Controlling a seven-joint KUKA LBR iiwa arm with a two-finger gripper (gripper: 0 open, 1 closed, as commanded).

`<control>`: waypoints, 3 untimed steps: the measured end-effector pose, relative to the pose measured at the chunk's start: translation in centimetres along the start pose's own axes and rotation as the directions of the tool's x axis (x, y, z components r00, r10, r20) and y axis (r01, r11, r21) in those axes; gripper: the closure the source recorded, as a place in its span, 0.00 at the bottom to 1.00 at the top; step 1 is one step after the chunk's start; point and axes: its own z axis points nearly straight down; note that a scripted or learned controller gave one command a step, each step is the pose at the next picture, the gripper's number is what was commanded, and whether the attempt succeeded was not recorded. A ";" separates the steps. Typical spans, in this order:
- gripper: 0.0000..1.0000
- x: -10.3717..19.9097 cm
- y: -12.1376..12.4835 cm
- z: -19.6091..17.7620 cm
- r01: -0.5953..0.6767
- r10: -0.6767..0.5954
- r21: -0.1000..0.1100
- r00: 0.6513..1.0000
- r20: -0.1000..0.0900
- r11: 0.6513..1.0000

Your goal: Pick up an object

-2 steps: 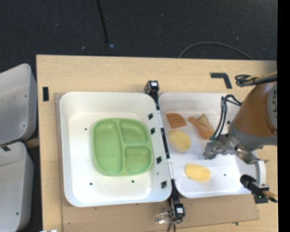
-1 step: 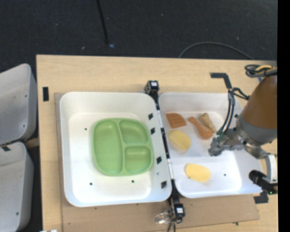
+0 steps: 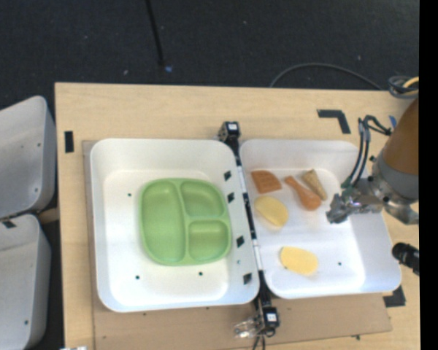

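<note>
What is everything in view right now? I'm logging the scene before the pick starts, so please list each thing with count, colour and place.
Bench: 1, light wood, under both bins.
Bins: 2, white, side by side; left bin, right bin.
Divided plate: 1, green, three compartments, in the left bin.
Orange-brown pieces: 2, right bin, upper part; a flat one and a longer one.
Tan wedge: 1, beside the longer orange piece.
Yellow pieces: 2, right bin; one at centre-left, one lower.
Cable: 1, dark, looping above the bench.
Arm: 1, grey with an orange band.
Gripper: 1, dark, over the right bin's right side.
</note>
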 end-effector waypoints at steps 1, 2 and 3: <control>1.00 -0.1 0.1 -1.3 0.001 -0.001 0.003 1.000 -0.001 1.000; 1.00 5.9 0.2 -2.2 0.005 -0.005 0.004 1.000 -0.004 1.000; 1.00 10.2 0.3 -2.4 0.004 -0.004 0.007 1.000 -0.004 1.000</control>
